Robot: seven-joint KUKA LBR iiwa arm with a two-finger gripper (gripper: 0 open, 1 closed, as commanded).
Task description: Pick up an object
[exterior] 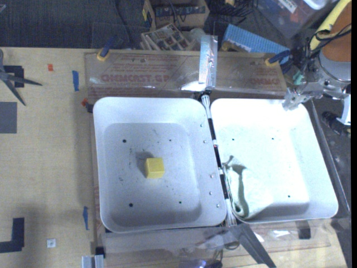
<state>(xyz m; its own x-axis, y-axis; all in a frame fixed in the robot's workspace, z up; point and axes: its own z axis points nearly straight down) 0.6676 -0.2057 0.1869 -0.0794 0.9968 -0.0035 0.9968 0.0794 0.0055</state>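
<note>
Yellow block (155, 167): seen lying loose near the middle of the left bin (111, 121), clear of its walls.
Right bin (290, 133): a greenish limp item (240, 191) is seen against its left wall, near the front.
Gripper (292, 100): seen at the right bin's far right corner, well apart from the block; whether it is open or closed cannot be told.
Arm (334, 66): seen reaching in from the far right.

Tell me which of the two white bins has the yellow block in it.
The left bin: the yellow block lies near its middle. The right bin, nearer the gripper, holds a greenish curved object instead.
</note>
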